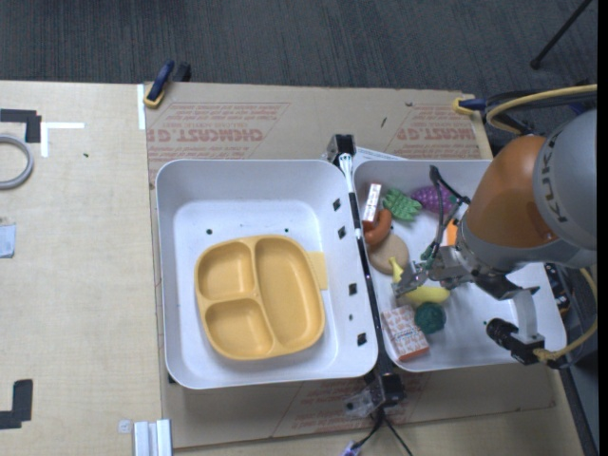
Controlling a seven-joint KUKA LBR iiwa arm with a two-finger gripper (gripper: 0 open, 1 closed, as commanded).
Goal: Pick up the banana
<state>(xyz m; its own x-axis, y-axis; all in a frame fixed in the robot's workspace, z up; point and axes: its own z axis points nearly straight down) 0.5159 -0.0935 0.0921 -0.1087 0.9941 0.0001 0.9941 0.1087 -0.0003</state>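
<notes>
Banana [425,294] lies in the right bin [475,348], w/ its yellow body flat on the bin floor, just above a dark green round item [430,318] and just right of a small red-and-white box [403,333]. My gripper [421,275] is down right over the banana's upper-left end, near touching it; can't tell whether the banana sits between the tips, and can't tell how the gripper is set, since the wrist hardware blocks it. My arm [518,207] comes in from the right, w/ the orange band above the bin's right half.

Other stuff in the right bin: a tan rounded piece [387,254] just left of my gripper, an orange-red piece [379,226] above that, a green leafy item [403,204] and purple grapes [433,198] near the top wall.

Left bin [180,255] holds a yellow divided plate [258,295] w/ three compartments, roughly centred, well apart from the banana. Both bins sit on cardboard [218,126] atop the desk [76,274].
</notes>
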